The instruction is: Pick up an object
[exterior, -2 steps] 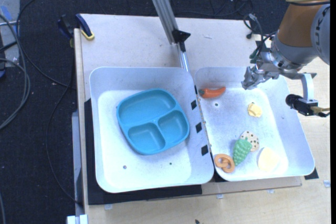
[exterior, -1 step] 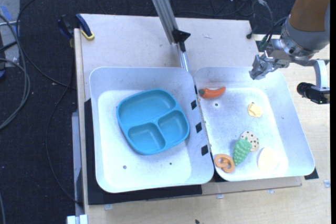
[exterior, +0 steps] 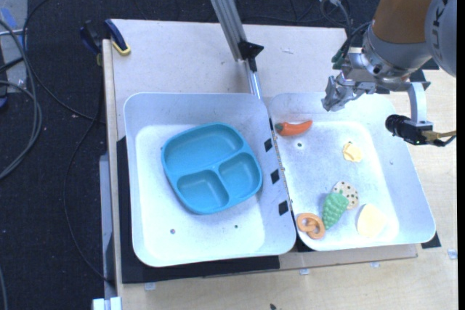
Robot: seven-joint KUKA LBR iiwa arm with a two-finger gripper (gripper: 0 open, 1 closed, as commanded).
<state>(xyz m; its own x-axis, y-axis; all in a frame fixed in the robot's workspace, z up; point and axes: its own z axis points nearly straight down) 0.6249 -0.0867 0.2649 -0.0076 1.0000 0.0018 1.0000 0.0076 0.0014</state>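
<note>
The jaws (exterior: 336, 99) hang above the far rim of the right bin (exterior: 407, 178), nothing visible between them; whether they stand apart or together I cannot tell. Just beside them lies an orange carrot-like toy (exterior: 294, 128), probably the handiest pick. Farther toward the camera lie a yellow piece (exterior: 352, 152), a green toy (exterior: 335, 208), a pretzel (exterior: 310, 225) and a pale lemon-like shape (exterior: 370, 220). Across the divider, the left bin (exterior: 145, 156) holds a blue sectioned plate (exterior: 211, 168). The pale desk (exterior: 182, 54) stands over dark floor (exterior: 51, 120) strewn with cables.
</note>
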